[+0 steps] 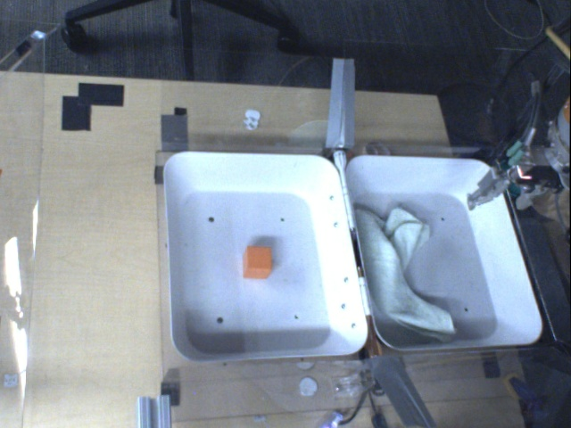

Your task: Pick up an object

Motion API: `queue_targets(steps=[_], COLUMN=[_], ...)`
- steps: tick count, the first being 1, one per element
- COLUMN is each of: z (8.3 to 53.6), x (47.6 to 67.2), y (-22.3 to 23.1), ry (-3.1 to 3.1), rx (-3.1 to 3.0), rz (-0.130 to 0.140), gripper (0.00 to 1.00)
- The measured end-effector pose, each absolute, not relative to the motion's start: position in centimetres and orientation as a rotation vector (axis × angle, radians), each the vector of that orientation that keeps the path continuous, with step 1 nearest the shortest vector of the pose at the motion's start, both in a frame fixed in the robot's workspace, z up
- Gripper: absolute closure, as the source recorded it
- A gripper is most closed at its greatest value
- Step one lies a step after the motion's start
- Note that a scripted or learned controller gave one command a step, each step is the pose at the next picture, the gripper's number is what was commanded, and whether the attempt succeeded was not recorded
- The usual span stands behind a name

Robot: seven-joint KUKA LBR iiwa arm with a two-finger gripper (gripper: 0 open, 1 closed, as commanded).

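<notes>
Pale wood tabletop [89, 266] carries two shallow white bins set side by side, with dark carpet and a chair base beyond its far edge.

Progress: nothing is lifted. The end effector [486, 190] sits at the far right corner of the right bin [500, 266], at the rim; whether it is open or closed cannot be told at this size, and nothing is seen in it. Judged from this, the pick is not yet begun, so the approach, the grasp and the lift all remain.

Count: one orange cube [258, 262], resting near the middle of the left bin [192, 239], well apart from the arm. One crumpled white cloth [397, 270], lying in the right bin against its left wall. Two bins.
</notes>
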State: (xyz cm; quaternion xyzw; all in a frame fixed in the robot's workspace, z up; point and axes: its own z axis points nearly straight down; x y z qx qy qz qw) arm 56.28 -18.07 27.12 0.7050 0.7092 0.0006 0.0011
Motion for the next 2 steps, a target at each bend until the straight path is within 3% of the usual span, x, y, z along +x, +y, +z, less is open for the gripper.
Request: queue_targets(steps=[1,2], z=[12.9,9.0], x=[57.7,62.0], y=[-8.3,-9.2], ry=[2.332,2.394], rx=[2.106,2.019], rz=[0.001,0.012], gripper=[0.00,0.00])
